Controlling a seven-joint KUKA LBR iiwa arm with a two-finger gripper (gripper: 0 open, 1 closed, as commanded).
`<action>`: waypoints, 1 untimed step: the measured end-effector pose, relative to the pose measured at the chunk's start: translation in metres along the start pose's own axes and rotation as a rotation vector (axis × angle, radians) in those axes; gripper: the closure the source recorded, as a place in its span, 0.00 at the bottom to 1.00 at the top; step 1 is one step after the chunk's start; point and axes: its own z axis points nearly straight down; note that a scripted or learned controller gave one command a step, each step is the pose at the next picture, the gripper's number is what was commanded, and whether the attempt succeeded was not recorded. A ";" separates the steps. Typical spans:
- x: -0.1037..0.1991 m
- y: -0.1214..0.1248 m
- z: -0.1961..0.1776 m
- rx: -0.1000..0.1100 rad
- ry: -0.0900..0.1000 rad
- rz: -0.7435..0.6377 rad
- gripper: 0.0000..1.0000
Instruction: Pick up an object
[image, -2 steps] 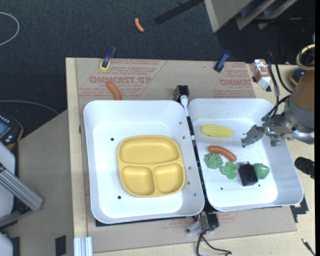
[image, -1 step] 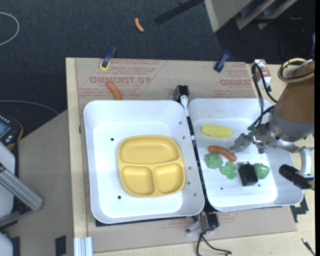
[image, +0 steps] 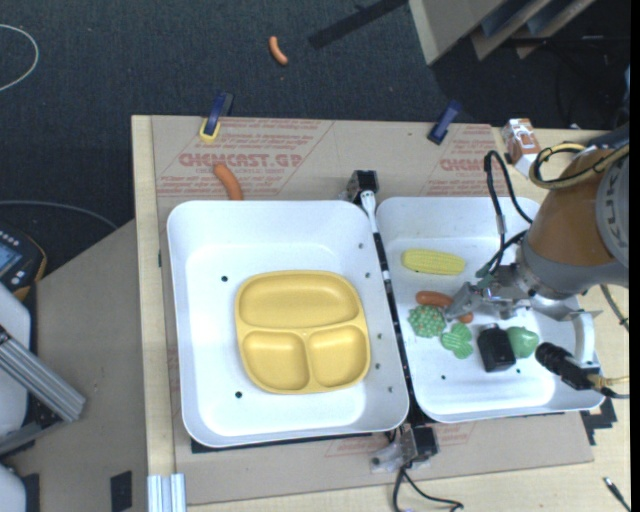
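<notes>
Currently arm sits over right bin (image: 440, 215), reaching in from the right; gripper (image: 497, 322) is low among the toy food near bin centre. Black body at approx the fingertip zone blocks the view, so can't tell claw state, and can't tell whether anything is gripped.

Layout: left bin (image: 200, 250) carries a yellow divided tray (image: 300, 330), 3 compartments, no food in them. All pickable items are in the right bin, which prob. explains why the arm works that side.

Candidate objs, all near the gripper:
- corn cob (image: 434, 262), yellow, lying flat toward bin's far side, apart from the rest.
- small sausage (image: 433, 298), orange-red, just beside the greens.
- bumpy green cluster (image: 428, 321), looks like grapes or broccoli, w/ second green piece (image: 458, 342) touching or nearly so.
- green rounded item (image: 523, 342) just right of the gripper, partly hidden.

Judgement: target is likely the green rounded item or second green piece, since they flank the gripper. Clutter is tight; a nudge of neighbours seems possible.

Outside bins: stray sausage (image: 229, 181) on the cardboard.
</notes>
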 end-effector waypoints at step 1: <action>0.000 0.000 0.005 -0.004 -0.001 0.001 0.00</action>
